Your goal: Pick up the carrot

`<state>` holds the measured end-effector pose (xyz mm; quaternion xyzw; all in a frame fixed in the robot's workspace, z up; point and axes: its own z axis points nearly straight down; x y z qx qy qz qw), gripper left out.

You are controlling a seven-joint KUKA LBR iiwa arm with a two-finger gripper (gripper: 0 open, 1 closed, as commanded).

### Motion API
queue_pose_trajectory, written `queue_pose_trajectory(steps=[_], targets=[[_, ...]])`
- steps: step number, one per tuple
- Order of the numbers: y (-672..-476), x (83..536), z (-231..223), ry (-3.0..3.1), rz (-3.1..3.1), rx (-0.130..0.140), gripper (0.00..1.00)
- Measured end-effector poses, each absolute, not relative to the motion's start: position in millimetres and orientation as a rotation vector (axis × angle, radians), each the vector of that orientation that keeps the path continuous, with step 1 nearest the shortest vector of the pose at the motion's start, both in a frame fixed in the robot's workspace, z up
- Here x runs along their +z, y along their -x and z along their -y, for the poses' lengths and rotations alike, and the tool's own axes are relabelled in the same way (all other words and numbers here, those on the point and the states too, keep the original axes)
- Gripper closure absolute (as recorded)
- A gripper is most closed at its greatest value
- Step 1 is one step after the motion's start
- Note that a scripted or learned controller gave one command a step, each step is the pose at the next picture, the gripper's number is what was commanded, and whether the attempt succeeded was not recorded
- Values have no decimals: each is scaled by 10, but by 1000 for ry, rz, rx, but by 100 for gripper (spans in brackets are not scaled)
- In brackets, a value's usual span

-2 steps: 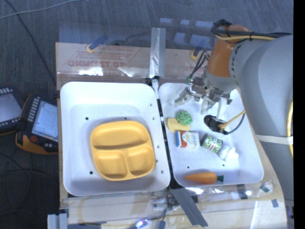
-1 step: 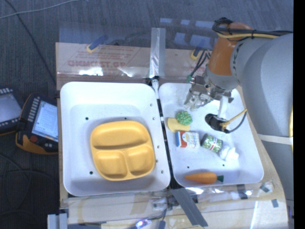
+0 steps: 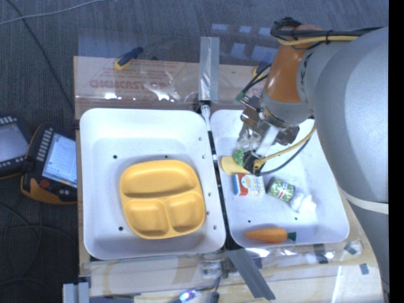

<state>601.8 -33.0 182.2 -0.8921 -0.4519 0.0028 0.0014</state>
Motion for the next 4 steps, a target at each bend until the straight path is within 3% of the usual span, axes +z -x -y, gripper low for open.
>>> queue_pose_trajectory(steps=[1, 2, 3, 4], targets=[[-5930, 1866, -405, 2964, 1037, 9, 100], [-6130, 1815, -447, 2992, 956, 11, 100], [-6428, 2306, 941, 3091, 584, 11, 100], [-6453, 1926, 1169, 3128, 330, 12, 100]])
